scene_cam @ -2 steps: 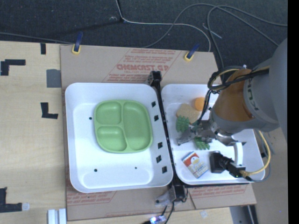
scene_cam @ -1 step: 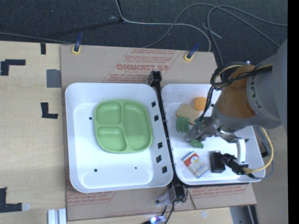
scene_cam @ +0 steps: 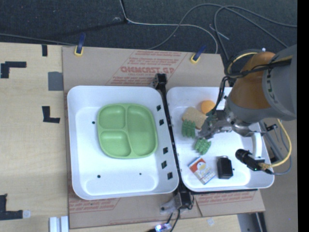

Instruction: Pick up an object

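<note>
My gripper (scene_cam: 208,129) is low in the right bin (scene_cam: 241,180), among a small cluster of objects. A green knobbly toy (scene_cam: 203,145) lies just below the fingertips, and a second green piece (scene_cam: 188,128) sits to their left. A tan, bread-like block (scene_cam: 193,115) rests above that, with an orange ball (scene_cam: 207,106) beside it, partly behind the wrist. Nearer the front lie a small red and white card box (scene_cam: 201,170) and a black block (scene_cam: 224,167). I cannot make out whether anything is between the fingers.
The left bin (scene_cam: 82,178) holds a green divided plate (scene_cam: 127,130). A black divider rail (scene_cam: 169,139) runs between the bins. The arm's grey and orange body (scene_cam: 260,88) overhangs the right bin's upper right, with cables trailing along its right edge.
</note>
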Available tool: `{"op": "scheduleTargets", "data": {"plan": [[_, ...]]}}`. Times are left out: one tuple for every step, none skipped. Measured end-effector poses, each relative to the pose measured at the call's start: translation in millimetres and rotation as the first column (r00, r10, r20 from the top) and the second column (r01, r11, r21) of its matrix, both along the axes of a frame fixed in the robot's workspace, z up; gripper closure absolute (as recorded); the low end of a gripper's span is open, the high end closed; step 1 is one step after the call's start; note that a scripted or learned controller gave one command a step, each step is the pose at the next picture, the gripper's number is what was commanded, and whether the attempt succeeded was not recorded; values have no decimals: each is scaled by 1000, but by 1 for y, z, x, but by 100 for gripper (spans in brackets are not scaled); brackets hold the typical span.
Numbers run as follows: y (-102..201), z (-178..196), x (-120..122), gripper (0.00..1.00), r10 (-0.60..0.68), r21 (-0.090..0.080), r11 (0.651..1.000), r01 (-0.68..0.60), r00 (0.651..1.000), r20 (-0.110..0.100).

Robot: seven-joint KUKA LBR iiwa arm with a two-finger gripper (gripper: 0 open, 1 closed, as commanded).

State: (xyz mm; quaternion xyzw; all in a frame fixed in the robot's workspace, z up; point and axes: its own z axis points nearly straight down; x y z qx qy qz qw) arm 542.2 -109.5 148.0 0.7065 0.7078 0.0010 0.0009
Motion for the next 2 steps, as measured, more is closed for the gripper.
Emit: {"op": "scheduleTargets", "data": {"plan": [[0,52,1,100,0,0,1000,0,1000,0],[57,47,-3,100,4,1,1000,-4,1000,-5]]}}
